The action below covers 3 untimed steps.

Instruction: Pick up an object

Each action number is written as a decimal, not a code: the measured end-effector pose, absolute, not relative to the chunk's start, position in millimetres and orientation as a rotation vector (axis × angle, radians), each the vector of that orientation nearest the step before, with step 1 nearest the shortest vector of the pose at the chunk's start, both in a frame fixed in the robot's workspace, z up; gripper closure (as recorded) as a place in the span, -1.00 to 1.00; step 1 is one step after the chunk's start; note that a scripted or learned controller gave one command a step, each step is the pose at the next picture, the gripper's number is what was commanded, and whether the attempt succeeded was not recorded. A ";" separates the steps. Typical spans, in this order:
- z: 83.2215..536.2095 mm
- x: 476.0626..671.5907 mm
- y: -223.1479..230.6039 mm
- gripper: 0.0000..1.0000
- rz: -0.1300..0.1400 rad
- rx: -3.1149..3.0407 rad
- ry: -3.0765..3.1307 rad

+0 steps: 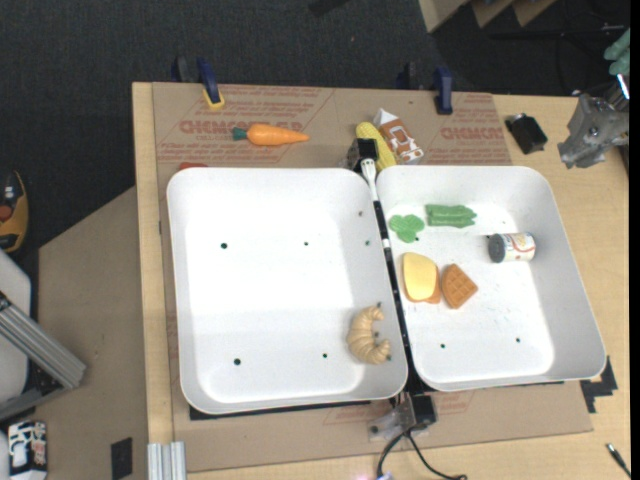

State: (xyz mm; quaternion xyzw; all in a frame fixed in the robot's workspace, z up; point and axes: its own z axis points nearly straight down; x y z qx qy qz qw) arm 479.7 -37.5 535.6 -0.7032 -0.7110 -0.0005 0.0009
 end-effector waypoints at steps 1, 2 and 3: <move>534.9 491.7 27.5 1.00 -0.003 -2.214 -2.230; 534.3 477.1 202.6 1.00 -0.006 -2.199 -2.240; 535.8 479.3 61.8 1.00 0.003 -2.240 -2.205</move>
